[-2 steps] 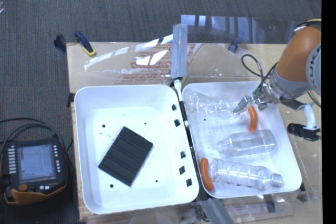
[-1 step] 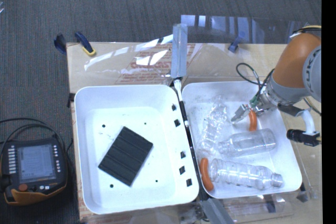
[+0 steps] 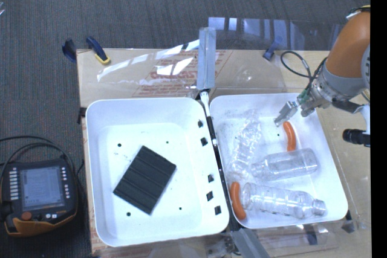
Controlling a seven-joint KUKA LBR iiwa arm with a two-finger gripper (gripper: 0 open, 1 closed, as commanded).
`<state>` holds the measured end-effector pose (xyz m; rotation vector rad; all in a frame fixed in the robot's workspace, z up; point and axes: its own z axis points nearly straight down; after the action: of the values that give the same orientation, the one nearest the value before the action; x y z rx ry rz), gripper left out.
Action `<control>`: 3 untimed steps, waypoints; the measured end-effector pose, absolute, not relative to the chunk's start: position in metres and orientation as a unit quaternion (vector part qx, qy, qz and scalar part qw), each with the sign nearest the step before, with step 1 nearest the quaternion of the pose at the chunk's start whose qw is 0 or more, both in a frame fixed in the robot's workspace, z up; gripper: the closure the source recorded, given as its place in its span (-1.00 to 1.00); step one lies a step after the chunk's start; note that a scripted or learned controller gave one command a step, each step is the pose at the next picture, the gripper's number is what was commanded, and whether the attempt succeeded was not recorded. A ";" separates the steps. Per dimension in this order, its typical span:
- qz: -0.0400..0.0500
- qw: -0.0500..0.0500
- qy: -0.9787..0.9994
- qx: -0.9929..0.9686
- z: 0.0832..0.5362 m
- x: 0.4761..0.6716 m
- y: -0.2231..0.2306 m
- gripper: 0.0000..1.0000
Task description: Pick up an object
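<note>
Gripper [image 3: 288,112]: above right bin [image 3: 338,181], just above orange sausage-shaped piece [image 3: 291,135]; nothing visibly held, finger state cannot be told; advice: centre over the piece, descend straight, avoid clear bottle [image 3: 284,164] alongside

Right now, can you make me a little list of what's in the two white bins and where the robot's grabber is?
left bin: one flat black ribbed pad, lying at a slant
right bin: three clear plastic bottles and two orange pieces
bottles: one crumpled bottle near the middle wall, one bottle in the middle, one bottle along the near edge
orange pieces: one just below the grabber, one in the near left corner
gripper: above the far right part of the right bin, holding nothing that I can see
beside the bench: a handheld screen on the floor
</note>
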<state>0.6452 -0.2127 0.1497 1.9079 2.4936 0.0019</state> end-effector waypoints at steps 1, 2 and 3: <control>0.000 0.000 0.751 0.660 0.175 0.645 -0.213 -1.00; 0.000 -0.001 0.764 0.645 0.171 0.645 -0.172 -1.00; 0.001 0.000 0.745 0.667 0.088 0.646 -0.208 -1.00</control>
<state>0.6459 -0.2081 0.0882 2.0951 2.3405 0.0036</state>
